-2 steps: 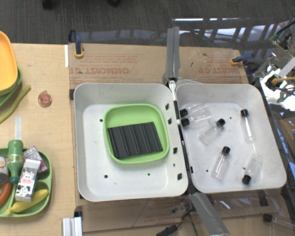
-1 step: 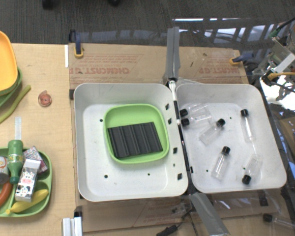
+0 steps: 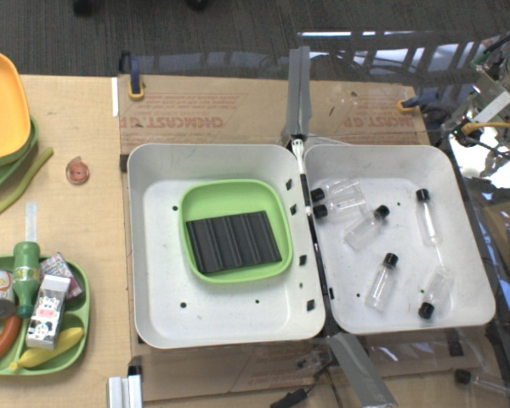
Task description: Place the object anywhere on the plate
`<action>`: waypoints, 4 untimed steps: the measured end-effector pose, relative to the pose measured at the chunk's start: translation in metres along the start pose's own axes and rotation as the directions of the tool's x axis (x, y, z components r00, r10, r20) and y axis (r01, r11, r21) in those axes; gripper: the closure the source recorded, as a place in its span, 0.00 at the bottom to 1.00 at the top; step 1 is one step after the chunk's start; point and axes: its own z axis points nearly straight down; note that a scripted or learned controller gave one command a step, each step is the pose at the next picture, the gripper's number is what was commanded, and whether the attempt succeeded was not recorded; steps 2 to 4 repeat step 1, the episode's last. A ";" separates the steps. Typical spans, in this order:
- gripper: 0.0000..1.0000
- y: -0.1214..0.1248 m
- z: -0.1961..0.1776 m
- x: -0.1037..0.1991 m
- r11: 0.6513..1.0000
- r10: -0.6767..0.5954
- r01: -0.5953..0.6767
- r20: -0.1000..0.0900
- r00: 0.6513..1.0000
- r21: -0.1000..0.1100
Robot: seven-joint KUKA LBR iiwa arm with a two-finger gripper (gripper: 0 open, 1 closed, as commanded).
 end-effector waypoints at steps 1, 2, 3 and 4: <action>0.00 0.002 0.000 0.001 0.994 0.107 -0.107 0.000 0.994 -0.001; 0.00 0.002 0.000 0.001 0.994 0.107 -0.107 0.000 0.994 -0.001; 0.00 0.002 0.000 0.001 0.994 0.107 -0.107 0.000 0.994 -0.001; 0.00 0.002 0.000 0.001 0.994 0.107 -0.107 0.000 0.994 -0.001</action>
